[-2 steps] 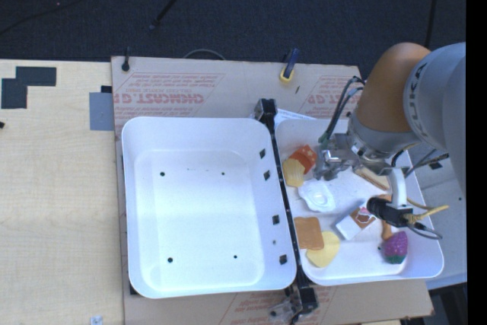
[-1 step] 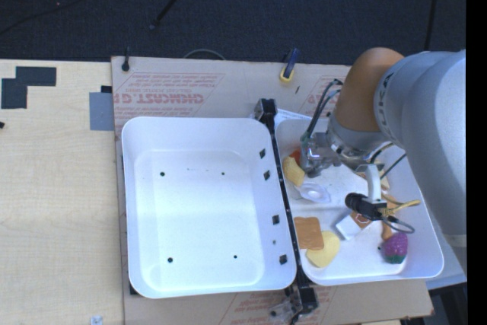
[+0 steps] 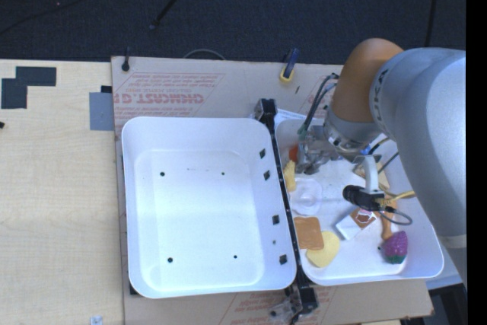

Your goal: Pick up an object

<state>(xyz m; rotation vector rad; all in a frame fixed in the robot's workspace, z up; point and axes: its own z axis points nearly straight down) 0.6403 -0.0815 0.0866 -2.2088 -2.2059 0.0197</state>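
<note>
A pale wooden tabletop (image 3: 53, 186) is filling the left, carrying dark grey patches, and behind it dark carpet with cables is running across the top. A cardboard sheet (image 3: 167, 91) with red lettering is lying under 2 white bins. The left bin (image 3: 137, 164) is sitting just beside the right bin (image 3: 422, 266), their rims touching along a black clip strip. A blue and yellow clamp (image 3: 288, 66) is sitting at the cardboard's far edge.

In the right bin, small things are lying close together: 1 tan square (image 3: 308, 232) touching 1 yellow disc (image 3: 326, 250), 1 clear cup (image 3: 306, 190) that is hard to make out, 1 white and brown block (image 3: 356, 223), and 1 magenta fruit (image 3: 395, 246) near the right rim. The arm (image 3: 426, 125) is covering much of this bin and is cut off at the right. The pincer (image 3: 308, 160) is hanging low over the bin's far left part, above the cup; whether it is spread or pressed together I cannot tell.
</note>
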